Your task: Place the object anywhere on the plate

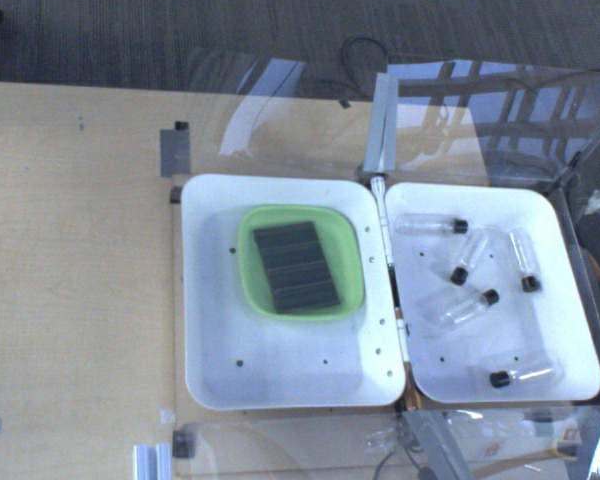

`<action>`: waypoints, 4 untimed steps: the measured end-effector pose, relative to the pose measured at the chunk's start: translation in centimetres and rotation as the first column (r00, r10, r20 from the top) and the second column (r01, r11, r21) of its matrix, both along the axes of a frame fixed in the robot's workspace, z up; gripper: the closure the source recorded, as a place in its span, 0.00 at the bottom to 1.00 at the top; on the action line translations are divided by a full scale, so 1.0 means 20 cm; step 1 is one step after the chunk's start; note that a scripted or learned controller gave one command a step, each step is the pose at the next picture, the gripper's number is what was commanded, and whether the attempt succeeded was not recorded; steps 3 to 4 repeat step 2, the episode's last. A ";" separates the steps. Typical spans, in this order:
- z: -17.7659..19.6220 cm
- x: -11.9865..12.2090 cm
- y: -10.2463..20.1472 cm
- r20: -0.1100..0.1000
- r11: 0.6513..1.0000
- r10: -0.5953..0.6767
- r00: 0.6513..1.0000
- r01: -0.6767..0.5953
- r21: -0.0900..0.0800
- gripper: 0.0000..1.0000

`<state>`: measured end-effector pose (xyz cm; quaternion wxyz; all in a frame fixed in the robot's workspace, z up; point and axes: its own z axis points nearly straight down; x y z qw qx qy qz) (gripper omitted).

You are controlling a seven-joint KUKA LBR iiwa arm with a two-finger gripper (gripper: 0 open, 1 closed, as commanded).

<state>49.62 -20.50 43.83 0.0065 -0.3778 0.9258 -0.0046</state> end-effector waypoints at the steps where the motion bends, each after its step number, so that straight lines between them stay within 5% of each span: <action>1: 0.00 0.00 0.00 -0.001 0.956 0.292 0.956 -0.292 -0.004 0.00; 2: 0.00 -0.04 -0.01 -0.003 0.981 0.195 0.981 -0.195 -0.001 0.00; 4: 0.00 -0.04 -0.01 -0.003 0.981 0.195 0.981 -0.195 -0.001 0.00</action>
